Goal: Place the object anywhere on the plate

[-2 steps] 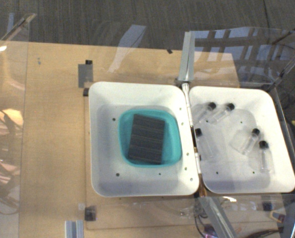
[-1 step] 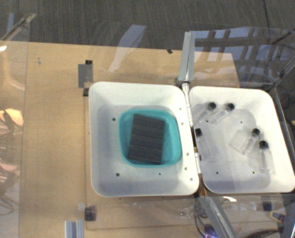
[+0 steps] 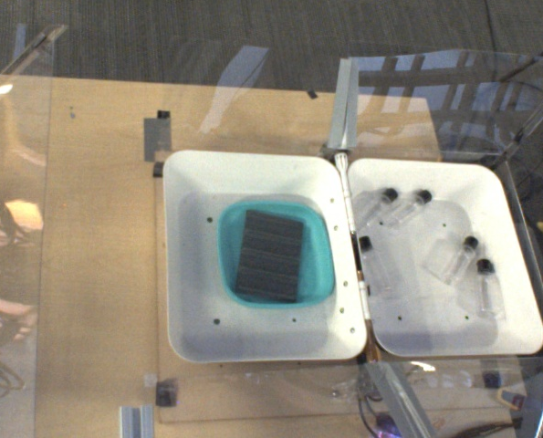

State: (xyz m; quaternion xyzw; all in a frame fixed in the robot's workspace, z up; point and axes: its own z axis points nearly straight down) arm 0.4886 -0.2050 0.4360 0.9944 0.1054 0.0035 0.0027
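Resting on plate (image 3: 318,254): dark block (image 3: 269,256)

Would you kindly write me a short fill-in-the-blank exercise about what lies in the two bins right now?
1. The teal plate sits in the ____ bin of the camera view.
2. The dark ridged block lies on the ____.
3. The clear vials in the right bin have ____ caps.

Missing words: left; plate; black
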